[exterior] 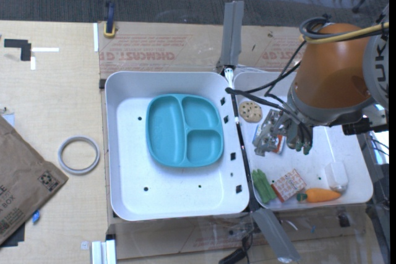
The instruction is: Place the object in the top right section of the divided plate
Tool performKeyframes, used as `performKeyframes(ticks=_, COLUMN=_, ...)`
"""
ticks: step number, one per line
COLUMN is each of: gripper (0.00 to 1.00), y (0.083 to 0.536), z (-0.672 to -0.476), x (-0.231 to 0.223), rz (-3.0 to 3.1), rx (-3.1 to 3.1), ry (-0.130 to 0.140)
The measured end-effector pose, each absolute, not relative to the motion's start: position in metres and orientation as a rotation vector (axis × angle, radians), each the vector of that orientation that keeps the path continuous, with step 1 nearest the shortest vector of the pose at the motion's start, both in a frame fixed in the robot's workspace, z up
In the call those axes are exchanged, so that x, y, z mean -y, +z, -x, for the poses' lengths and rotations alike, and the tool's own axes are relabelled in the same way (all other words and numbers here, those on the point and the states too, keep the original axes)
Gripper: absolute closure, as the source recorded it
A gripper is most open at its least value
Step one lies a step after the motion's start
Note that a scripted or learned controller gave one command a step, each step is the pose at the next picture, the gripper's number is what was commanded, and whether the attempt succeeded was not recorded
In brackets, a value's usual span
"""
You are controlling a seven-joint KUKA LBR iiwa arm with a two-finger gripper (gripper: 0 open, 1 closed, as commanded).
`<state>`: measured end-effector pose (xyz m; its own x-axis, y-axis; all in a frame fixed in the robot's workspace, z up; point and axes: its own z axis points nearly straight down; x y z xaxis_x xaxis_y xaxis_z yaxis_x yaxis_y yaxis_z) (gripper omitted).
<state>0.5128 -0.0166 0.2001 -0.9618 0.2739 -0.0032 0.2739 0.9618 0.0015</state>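
Sitting in the left bin [117, 151], the turquoise divided plate [184, 130] is my landmark. Right of it, in the right bin [362, 161], my gripper [279, 138] hangs; whether it is open or closed I cannot tell. Around it lie a cookie [250, 111], a green pepper [262, 185], a patterned packet [288, 184] and a carrot [322, 195].
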Motion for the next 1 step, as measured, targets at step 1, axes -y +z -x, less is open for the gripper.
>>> performKeyframes(ticks=1, gripper=1.0, y=0.1914, z=-0.4943, x=0.0796, rz=-0.457, rx=-3.108, ry=0.0)
